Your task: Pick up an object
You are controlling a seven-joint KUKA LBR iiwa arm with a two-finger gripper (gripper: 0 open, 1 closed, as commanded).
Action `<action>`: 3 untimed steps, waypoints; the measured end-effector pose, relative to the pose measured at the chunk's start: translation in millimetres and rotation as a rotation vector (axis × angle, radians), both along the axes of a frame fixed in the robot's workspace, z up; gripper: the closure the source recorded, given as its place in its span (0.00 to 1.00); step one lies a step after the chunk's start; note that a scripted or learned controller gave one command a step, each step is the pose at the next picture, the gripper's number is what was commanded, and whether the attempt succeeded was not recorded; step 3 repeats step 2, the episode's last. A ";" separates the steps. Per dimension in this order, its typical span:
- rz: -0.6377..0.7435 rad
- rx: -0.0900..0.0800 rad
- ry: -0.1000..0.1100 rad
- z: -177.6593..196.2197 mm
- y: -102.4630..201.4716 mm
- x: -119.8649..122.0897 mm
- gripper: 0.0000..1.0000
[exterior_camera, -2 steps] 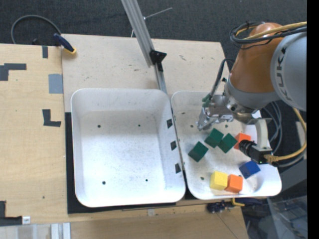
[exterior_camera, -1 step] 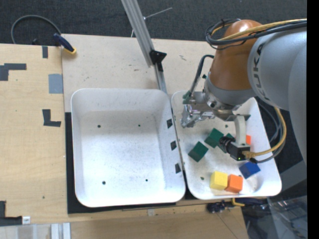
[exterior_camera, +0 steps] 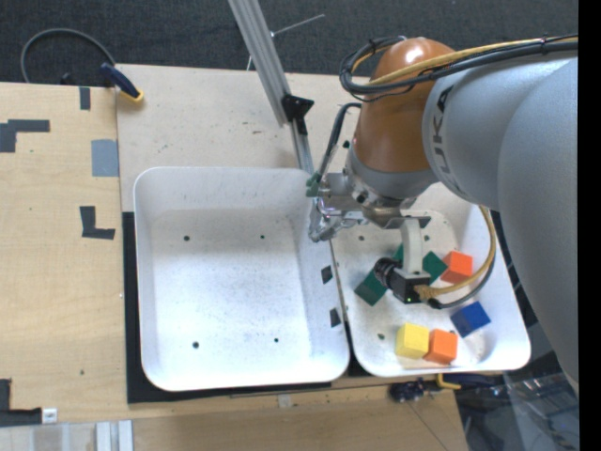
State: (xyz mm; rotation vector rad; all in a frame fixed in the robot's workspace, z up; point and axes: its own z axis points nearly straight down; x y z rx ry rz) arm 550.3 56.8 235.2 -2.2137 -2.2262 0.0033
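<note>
The wooden bench [exterior_camera: 56, 280] is carrying two white bins side by side. The left bin [exterior_camera: 146, 280] is filling the 9 o'clock half of the scene, and its floor is showing a few dark specks. A metal rail [exterior_camera: 258, 50] is slanting down from 12 o'clock toward the edge where the two bins are meeting. The gripper [exterior_camera: 324, 222] is hanging over that shared edge, at the 10 o'clock corner of the right bin [exterior_camera: 512, 346]. Whether it is released or clenched cannot be told from this angle. The grey arm [exterior_camera: 526, 130] is reaching in from 3 o'clock. The blocks are lying in the right bin, apart from the gripper and toward its 4 o'clock. A dark green block [exterior_camera: 371, 290] is sitting nearest. A second green block [exterior_camera: 433, 264] is touching the upper orange block [exterior_camera: 459, 265] at its 3 o'clock. A yellow block [exterior_camera: 411, 340] is touching the lower orange block [exterior_camera: 442, 347]. A blue block [exterior_camera: 470, 318] is resting at 1 o'clock of that pair.
</note>
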 end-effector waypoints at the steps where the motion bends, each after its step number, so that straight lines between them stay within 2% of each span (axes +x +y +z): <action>1: 0.001 0.001 -0.001 -6.6 43.3 12.4 1.00; 2: -0.003 -0.001 -0.001 -6.1 40.5 12.2 0.00; 3: -0.003 -0.001 -0.001 -6.1 40.5 12.2 0.00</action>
